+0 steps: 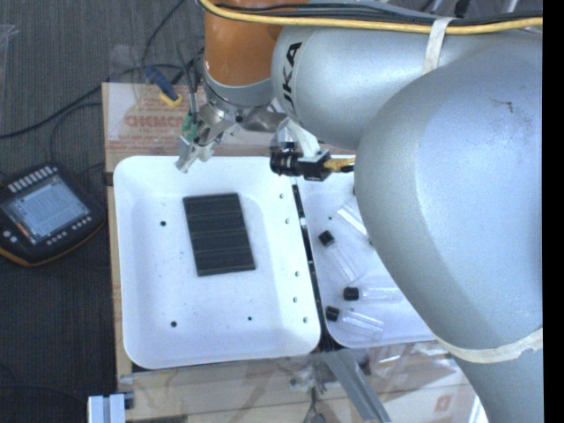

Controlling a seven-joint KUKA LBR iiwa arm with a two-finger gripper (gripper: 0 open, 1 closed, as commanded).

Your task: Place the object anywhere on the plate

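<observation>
We note bright, even overhead light. Left bin (pixel 150 324) near blown out, white washing away rim detail. Broad soft sheen on grey arm (pixel 441 148), large and slightly soft so near lens. Dark plate (pixel 218 233) reads flat, grooves faint. We see short soft shadow under bin's front edge. Floor dim, grainy. Overall resolution low, fine detail smeared.

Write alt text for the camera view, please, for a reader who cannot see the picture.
A grey robot arm with an orange band reaches in from the right, its gripper over the far edge of the left white bin, where a dark ribbed plate lies flat. The right bin holds several clear vials with black caps.
</observation>
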